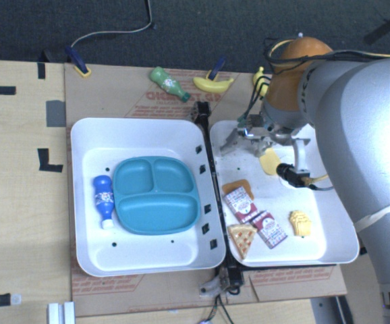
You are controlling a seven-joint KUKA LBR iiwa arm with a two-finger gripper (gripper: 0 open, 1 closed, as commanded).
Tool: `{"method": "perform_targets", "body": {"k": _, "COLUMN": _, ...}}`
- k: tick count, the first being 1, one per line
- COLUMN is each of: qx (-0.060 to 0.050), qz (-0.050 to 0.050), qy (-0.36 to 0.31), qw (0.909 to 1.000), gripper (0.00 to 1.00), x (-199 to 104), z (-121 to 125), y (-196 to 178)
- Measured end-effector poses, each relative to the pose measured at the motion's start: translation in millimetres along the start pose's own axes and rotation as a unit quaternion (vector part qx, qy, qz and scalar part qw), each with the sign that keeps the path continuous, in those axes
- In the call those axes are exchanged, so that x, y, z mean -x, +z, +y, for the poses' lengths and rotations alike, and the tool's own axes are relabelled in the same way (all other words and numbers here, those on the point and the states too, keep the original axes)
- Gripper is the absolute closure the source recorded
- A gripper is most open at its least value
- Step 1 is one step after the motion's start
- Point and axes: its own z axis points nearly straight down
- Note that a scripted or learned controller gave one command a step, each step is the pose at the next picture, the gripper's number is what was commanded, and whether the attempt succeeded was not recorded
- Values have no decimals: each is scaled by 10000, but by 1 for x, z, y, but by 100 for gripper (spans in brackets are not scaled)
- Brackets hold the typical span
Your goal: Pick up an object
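My gripper (243, 146) hangs low over the far left part of the right bin (330, 248), open, with nothing between its fingers. One finger (229, 142) points toward the divider, the other (258, 147) stands just left of a pale yellow piece (270, 161). Nearer the front of that bin lie a brown cracker (237, 187), two dark red packets (243, 206) (270, 229), a pizza slice (241, 239) and a small yellow toy (300, 223). All of these lie apart from the gripper.
The left bin (87, 140) holds a blue divided plate (156, 194) and a blue bottle (103, 200) beside it. Behind the bins, on the cardboard, lie a green bottle (169, 84) and a banana (212, 84). The arm's grey body covers the right bin's far right side.
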Motion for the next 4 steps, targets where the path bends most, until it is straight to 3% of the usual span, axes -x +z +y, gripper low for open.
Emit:
{"method": "perform_targets", "body": {"k": 2, "qx": 16, "qz": -4, "qy": -4, "qw": 10000, "gripper": 0, "x": 26, "z": -7, "y": -2}}
{"method": "perform_targets", "body": {"k": 3, "qx": 1, "qz": -2, "qy": 2, "qw": 10000, "gripper": 0, "x": 13, "z": 0, "y": 0}}
{"method": "perform_targets", "body": {"k": 4, "qx": 3, "qz": -5, "qy": 0, "qw": 10000, "gripper": 0, "x": 31, "z": 0, "y": -1}}
